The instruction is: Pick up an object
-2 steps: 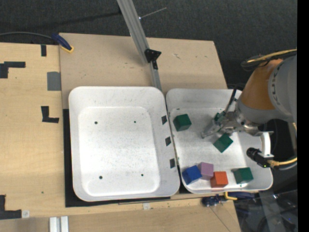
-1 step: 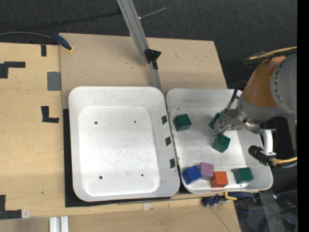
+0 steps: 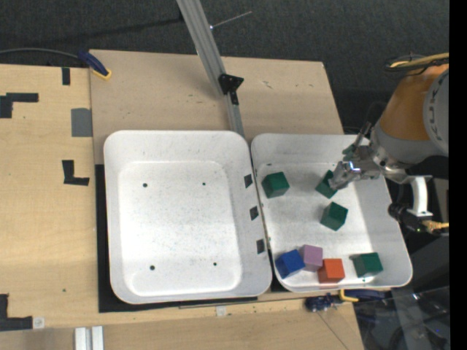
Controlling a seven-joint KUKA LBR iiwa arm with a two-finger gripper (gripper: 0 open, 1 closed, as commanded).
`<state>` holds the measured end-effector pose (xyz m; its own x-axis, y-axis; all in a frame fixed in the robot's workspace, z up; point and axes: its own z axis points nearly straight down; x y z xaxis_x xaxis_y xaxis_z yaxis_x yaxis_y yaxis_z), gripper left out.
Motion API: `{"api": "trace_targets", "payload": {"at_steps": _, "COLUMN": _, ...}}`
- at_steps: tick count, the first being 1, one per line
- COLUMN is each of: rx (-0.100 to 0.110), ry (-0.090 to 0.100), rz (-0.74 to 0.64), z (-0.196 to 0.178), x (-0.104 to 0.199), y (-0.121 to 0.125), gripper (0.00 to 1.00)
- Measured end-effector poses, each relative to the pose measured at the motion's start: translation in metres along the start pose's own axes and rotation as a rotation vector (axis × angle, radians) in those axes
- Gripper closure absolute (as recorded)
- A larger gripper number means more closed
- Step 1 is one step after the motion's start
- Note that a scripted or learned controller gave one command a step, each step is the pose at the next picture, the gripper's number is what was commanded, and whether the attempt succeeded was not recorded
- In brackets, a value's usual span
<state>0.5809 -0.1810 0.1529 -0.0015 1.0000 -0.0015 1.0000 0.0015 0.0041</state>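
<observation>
My gripper (image 3: 341,175) reaches in from the right over the upper part of the right bin (image 3: 303,143). A dark green block (image 3: 325,187) lies tilted right at its tip, partly covered by it. Another green cube (image 3: 275,184) rests near the bin's left wall, and a third (image 3: 334,216) sits in the middle. Along the front edge lie a blue cube (image 3: 290,262), a purple cube (image 3: 312,255), an orange cube (image 3: 332,270) and a green block (image 3: 367,263).
The left bin (image 3: 175,217) stands beside the right one, their walls touching. A metal pole (image 3: 208,46) slants across the bench behind the bins. The arm's orange band (image 3: 405,111) hangs over the right bin's far right corner.
</observation>
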Motion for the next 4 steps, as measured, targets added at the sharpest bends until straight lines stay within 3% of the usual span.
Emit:
{"api": "trace_targets", "payload": {"at_steps": 1, "rx": -0.001, "ry": -0.001, "rz": 0.000, "z": -0.063, "x": -0.004, "y": -0.001, "gripper": 1.00}}
{"api": "trace_targets", "payload": {"at_steps": 2, "rx": 0.000, "ry": 0.000, "rz": 0.000, "z": -0.103, "x": -0.004, "y": 0.001, "gripper": 1.00}}
{"api": "trace_targets", "payload": {"at_steps": 3, "rx": 0.005, "ry": 0.002, "rz": -0.003, "z": -0.106, "x": 0.045, "y": -0.017, "gripper": 1.00}}
{"api": "trace_targets", "payload": {"at_steps": 4, "rx": 0.005, "ry": 0.003, "rz": -0.004, "z": -0.098, "x": 0.094, "y": -0.016, "gripper": 1.00}}
